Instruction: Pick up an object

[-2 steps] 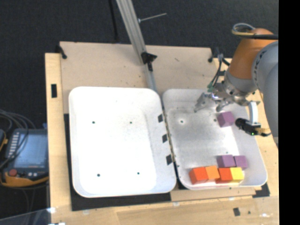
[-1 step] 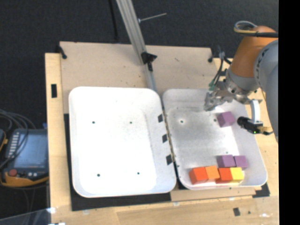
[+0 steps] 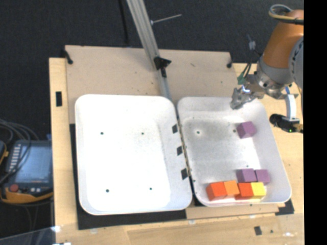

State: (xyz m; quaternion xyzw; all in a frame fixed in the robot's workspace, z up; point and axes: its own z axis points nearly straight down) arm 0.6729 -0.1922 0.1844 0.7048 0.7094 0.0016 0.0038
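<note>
Blocks sit in the right bin [image 3: 276, 152]. Nearest the camera, along its front edge, runs a row of orange blocks [image 3: 231, 190] ending in a yellow block [image 3: 258, 189]; two purple blocks [image 3: 254, 176] sit just behind them. Farther back, a lone purple block [image 3: 246, 129] lies apart. Beyond it, at the bin's far rim, hangs the gripper [image 3: 238, 101]; whether its fingers are spread or closed cannot be made out.

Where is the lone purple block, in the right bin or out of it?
In. The lone purple block lies on the right bin floor near its far right wall, apart from the cluster of blocks at the near edge.
</note>
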